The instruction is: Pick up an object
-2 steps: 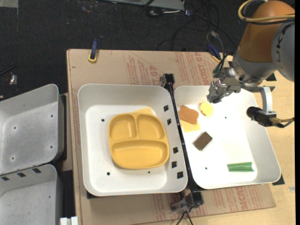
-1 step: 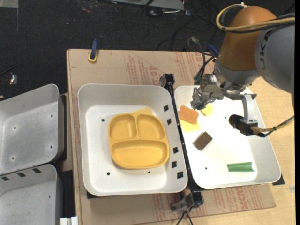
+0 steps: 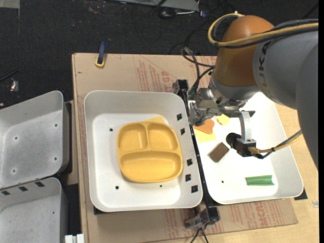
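The right bin (image 3: 283, 135) holds several small things. An orange piece (image 3: 205, 127) lies by its left wall, with a small yellow piece (image 3: 223, 119) just right of it. A brown block (image 3: 218, 152) rests nearer the middle, and a green block (image 3: 259, 180) lies toward the front right. My gripper (image 3: 206, 111) hangs over the bin's back left part, directly above the orange piece, under the grey wrist and orange band. The wrist hides whatever lies straight beneath it.
The left bin (image 3: 101, 186) carries a yellow divided plate (image 3: 150, 152) in its middle. A black divider with clips (image 3: 191, 151) runs between the two bins. A blue-and-yellow tool (image 3: 101, 54) lies on the board behind the left bin.
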Controlling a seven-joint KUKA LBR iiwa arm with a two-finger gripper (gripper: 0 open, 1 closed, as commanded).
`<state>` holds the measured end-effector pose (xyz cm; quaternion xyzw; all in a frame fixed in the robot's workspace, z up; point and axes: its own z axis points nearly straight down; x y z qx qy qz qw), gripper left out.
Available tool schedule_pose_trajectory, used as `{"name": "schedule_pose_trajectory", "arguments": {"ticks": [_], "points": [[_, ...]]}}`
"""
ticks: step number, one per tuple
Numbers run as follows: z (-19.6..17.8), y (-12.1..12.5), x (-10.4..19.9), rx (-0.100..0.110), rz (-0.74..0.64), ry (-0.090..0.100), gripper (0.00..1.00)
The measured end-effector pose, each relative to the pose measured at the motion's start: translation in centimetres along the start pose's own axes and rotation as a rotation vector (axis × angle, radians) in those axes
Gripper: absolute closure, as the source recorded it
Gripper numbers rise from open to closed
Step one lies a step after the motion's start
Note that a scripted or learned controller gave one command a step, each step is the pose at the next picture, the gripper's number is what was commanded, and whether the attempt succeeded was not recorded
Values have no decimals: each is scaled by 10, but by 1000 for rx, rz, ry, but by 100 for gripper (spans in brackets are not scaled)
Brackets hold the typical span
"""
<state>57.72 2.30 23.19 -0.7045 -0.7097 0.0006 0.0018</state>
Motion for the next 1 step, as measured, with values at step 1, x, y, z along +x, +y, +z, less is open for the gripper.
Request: {"name": "schedule_pose_trajectory", "arguments": {"ticks": [1], "points": [[-8, -31, 50, 0, -1, 0, 100]]}}
